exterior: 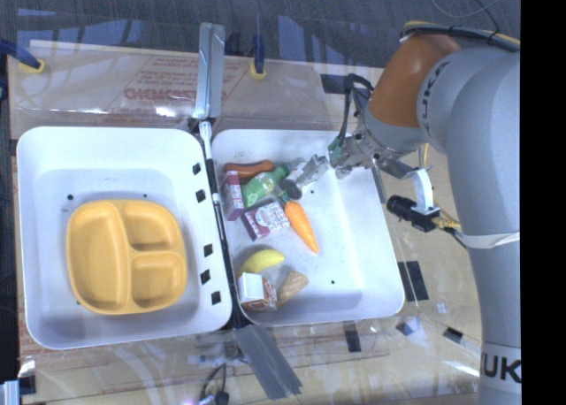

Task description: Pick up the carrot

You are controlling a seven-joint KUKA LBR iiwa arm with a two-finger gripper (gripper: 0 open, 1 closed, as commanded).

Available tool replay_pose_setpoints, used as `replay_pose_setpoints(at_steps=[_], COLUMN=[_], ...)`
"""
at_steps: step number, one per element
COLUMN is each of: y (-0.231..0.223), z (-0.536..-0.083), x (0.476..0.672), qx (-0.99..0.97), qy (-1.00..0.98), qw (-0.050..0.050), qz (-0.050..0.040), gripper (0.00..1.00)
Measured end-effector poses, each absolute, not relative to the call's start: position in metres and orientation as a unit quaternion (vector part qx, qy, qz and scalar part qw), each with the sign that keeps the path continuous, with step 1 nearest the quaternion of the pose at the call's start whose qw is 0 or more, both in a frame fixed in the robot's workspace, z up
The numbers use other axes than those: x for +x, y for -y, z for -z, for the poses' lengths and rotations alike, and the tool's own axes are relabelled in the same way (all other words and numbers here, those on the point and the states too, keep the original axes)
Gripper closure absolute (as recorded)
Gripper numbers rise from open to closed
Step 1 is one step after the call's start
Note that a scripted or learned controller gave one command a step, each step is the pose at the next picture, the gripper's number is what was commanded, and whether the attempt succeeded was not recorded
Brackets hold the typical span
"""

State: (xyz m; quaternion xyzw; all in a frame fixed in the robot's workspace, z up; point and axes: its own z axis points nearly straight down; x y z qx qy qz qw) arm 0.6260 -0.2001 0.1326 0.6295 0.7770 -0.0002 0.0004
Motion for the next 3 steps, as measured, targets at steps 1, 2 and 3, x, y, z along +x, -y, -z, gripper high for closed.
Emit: replay_pose_setpoints(at_steps=[1, 2, 3], y=[0.139, 0.137, 0.135], z=[-0.097, -0.097, -0.108], x=[0.596, 0.611, 0.612], qx=[0.577, 0.577, 0.575], qy=[-0.816, -0.817, -0.818], qw=[0.002, 0.002, 0.002], qz=[-0.0013, -0.0006, -0.0017], gripper=[0.0, 0.0, 1.0])
